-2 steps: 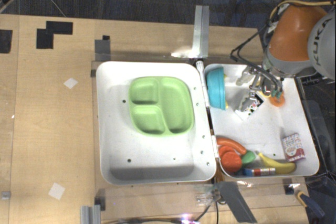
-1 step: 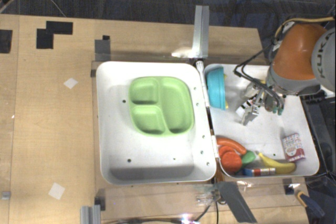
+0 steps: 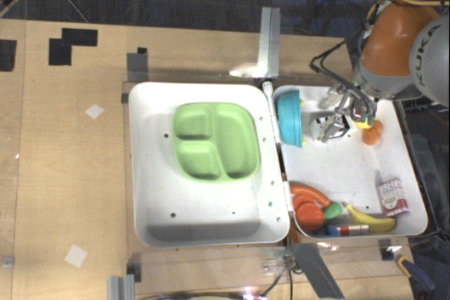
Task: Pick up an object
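Orange on the arm (image 3: pixel 396 38) marks where it reaches into the right bin (image 3: pixel 351 165) at its far end. Its pincer (image 3: pixel 337 124) hangs low over the bin floor; whether anything sits in its grip cannot be told. A blue bowl (image 3: pixel 289 117) stands on edge just left of the pincer, against the bin's left wall. A small orange object (image 3: pixel 371 133) lies just right of the pincer. Well apart, along the near wall, lie a red-orange toy (image 3: pixel 309 205), a banana (image 3: pixel 371 219) and a small red-and-white packet (image 3: pixel 392 196). A green divided tray (image 3: pixel 214 140) lies in the left bin (image 3: pixel 151 172) on the table (image 3: pixel 63 172).
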### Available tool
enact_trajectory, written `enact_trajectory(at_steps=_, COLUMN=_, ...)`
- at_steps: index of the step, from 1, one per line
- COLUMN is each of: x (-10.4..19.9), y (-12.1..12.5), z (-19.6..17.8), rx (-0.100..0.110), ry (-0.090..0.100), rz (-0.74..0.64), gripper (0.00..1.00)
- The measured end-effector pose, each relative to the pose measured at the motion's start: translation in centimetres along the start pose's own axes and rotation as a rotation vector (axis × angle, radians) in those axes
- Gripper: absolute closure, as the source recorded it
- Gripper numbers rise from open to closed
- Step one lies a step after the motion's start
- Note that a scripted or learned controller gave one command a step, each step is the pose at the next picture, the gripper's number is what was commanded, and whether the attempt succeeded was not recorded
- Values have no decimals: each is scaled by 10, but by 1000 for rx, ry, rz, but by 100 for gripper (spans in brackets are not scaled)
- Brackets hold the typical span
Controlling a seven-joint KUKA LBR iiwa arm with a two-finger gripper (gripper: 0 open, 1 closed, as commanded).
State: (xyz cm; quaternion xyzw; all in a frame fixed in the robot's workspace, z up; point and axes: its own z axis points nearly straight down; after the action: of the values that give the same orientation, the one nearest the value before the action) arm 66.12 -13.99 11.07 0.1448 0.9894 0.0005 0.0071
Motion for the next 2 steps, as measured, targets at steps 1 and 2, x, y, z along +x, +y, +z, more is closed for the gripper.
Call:
enact_trajectory(at_steps=1, x=40, y=38, z=22, rx=1, ry=2, rz=-238, gripper=0)
enact_trajectory(at_steps=2, x=22, y=19, z=-4, rx=0, ry=1, rz=-197, gripper=0)
